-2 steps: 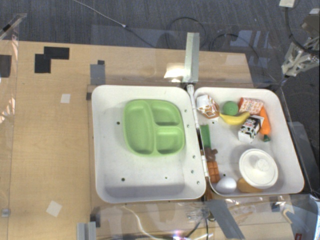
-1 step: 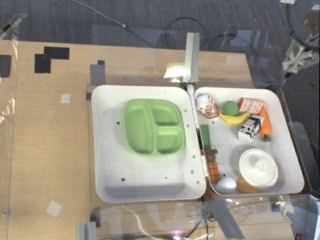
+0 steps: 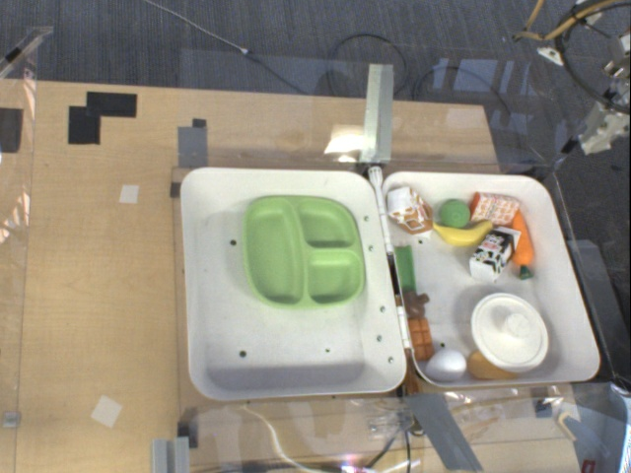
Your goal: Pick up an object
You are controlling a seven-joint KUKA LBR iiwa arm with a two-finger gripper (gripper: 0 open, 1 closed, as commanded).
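- Near edge of right bin [image 3: 579, 299]: white egg [image 3: 449, 365] in the near-left corner, a tan lump [image 3: 486, 367] just beside it to the right.
- White bowl [image 3: 509, 329] sits upright just behind the lump, touching or nearly touching it.
- Along that bin's left wall, going away: orange block [image 3: 422, 339], brown piece [image 3: 416, 304] touching its far end, then a green stick [image 3: 403, 265] lying along the wall.
- Mid bin, right of centre: small black-and-white carton [image 3: 492, 252], tilted; carrot [image 3: 523, 245] just beside it on the right.
- Behind these: banana [image 3: 461, 233] lying crosswise, green ball [image 3: 454, 212] touching its far side.
- Far end: red packet [image 3: 494, 208] right of the ball, brown-and-white cup [image 3: 406, 209] on its side in the far-left corner.
- All pickable things lie in the right bin, none lifted.
- Left bin [image 3: 197, 294]: a green divided plate [image 3: 301, 249], flat, about centred.
- Bench [image 3: 89, 294] left of the bins, black tape marks [image 3: 99, 114] at its far side.
- Grey post [image 3: 379, 116] stands beyond the seam between the bins.
- Far right, past the right bin's far corner: what looks like the gripper [image 3: 601, 131], well apart from every object, cables above it. Nothing seen in it; open or closed, cannot tell.
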